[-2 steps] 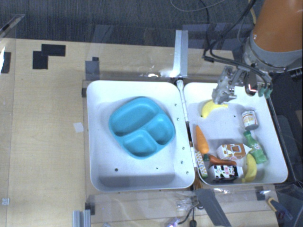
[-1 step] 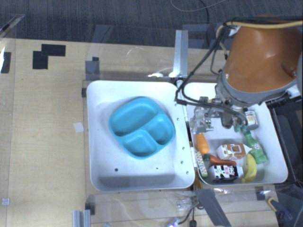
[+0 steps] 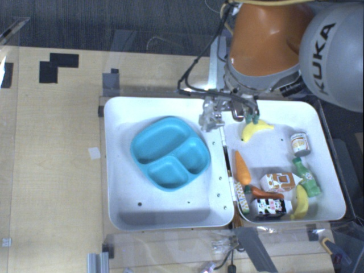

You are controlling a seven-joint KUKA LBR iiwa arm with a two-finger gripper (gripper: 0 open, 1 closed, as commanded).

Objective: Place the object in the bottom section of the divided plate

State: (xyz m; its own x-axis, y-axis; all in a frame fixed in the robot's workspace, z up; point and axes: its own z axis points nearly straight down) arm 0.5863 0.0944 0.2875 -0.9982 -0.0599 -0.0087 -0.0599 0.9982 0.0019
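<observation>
Above the bins' shared wall: gripper (image 3: 230,111), finger state indeterminate; blue divided plate (image 3: 169,152) bare, placement judged outstanding; banana (image 3: 255,129) adjacent.

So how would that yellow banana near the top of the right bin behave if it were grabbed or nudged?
The banana looks like a smooth, glossy toy, so probably stiff, light and a bit slippery. Its curved shape suggests it would pivot or rock rather than roll straight. It lies just under the end effector, in open floor of the right bin.

Divided plate (image 3: 170,152) in left bin (image 3: 122,209); banana (image 3: 255,129), carrot (image 3: 242,169), can (image 3: 299,143), cartons in right bin (image 3: 330,152); my hand (image 3: 227,112) over the bins' shared edge.
</observation>
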